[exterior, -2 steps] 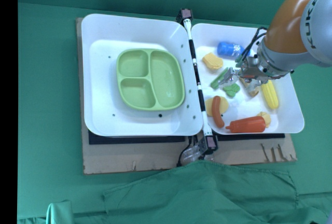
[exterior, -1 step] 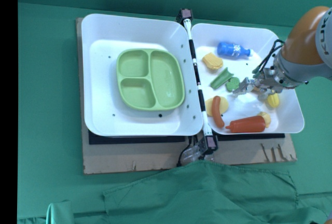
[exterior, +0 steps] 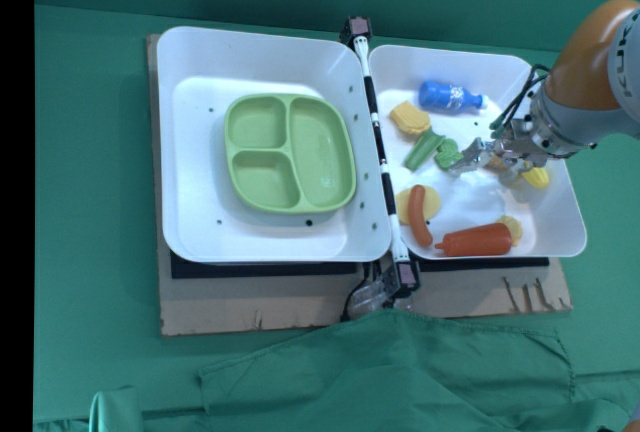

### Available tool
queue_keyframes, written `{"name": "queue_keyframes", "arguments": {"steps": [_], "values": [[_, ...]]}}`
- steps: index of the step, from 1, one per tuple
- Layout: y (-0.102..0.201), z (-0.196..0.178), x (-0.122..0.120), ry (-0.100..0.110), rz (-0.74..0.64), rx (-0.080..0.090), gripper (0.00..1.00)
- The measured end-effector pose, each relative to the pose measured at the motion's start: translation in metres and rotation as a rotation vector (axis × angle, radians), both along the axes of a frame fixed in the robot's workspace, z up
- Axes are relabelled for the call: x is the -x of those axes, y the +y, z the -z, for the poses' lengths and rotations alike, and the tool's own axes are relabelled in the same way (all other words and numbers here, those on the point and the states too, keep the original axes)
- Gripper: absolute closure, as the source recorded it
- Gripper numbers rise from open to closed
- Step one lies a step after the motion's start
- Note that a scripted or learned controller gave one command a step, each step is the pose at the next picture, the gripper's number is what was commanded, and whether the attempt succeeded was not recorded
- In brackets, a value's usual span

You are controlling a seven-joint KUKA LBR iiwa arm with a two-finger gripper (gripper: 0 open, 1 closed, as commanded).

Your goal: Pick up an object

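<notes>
The tool [exterior: 470, 157] of a KUKA arm hangs low over the right bin [exterior: 556, 238], its tip close against a small green toy [exterior: 447, 153]; whether the fingers are spread or closed cannot be told from this angle, and nothing is plainly seen between them. Measured from that green toy, a long green pod [exterior: 423, 149] lies touching it on the far side from the arm, a yellow piece [exterior: 409, 118] sits just beyond toward the divider [exterior: 380, 150], and a blue bottle [exterior: 450, 97] lies nearer the bin's back wall. Toward the front wall lie a red sausage [exterior: 418, 213] across a yellow slice [exterior: 428, 203] and a larger orange-red sausage [exterior: 477, 240]; another yellow piece [exterior: 535, 177] rests beneath the wrist. The risk looks to be crowding: the toy and the pod touch, so a closing grip may nudge one away, or catch both loosely and drop them. The left bin [exterior: 190, 220] holds a green divided plate [exterior: 290, 152].
</notes>
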State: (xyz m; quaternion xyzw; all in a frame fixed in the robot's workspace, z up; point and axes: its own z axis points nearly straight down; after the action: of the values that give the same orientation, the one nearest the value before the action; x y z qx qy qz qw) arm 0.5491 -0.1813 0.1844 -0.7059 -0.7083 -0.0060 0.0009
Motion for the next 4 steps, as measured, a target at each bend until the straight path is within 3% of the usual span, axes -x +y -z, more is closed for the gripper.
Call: {"name": "queue_keyframes", "arguments": {"steps": [1, 2, 3, 4], "values": [[-0.001, 0.0, -0.094, -0.005, -0.001, 0.007, 0.0], [0.059, -0.015, -0.011, 0.008, 0.005, 0.009, 0.0], [0.068, -0.001, 0.051, -0.018, 0.01, 0.017, 0.0], [0.131, -0.102, 0.023, -0.009, -0.002, 0.01, 0.0]]}}
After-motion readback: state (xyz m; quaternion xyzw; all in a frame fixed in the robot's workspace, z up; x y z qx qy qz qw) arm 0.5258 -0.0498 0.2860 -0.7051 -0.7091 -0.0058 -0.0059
